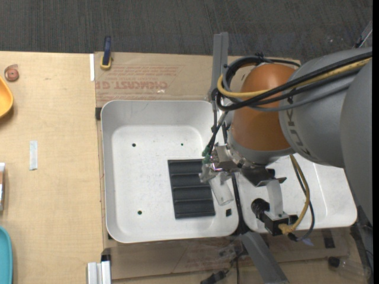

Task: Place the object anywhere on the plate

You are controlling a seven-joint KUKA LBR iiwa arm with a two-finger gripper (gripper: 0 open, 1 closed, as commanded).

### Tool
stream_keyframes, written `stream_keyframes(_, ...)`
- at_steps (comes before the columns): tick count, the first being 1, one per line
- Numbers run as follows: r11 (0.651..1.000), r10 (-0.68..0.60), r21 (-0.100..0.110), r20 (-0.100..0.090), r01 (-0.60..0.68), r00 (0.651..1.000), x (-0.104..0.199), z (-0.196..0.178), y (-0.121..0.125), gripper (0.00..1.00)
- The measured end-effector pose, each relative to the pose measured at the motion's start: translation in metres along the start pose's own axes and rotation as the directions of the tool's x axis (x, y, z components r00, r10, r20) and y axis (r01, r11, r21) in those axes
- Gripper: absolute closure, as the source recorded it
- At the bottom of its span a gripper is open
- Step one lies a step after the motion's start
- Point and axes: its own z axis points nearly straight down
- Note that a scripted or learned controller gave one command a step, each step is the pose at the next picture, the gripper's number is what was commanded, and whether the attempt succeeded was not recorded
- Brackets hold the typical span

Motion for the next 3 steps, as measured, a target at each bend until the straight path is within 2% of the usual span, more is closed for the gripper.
stream_keyframes(1,0.992,-0.127,-0.003,0.002,0.127,0.992,0.031,-0.045,0.081,1.0)
stream_keyframes(2,0.937,-0.35,-0.002,0.002,0.35,0.937,0.061,0.009,0.122,1.0)
stream_keyframes(3,0.792,-0.61,-0.003,0.002,0.61,0.792,0.1,0.007,0.096,1.0)
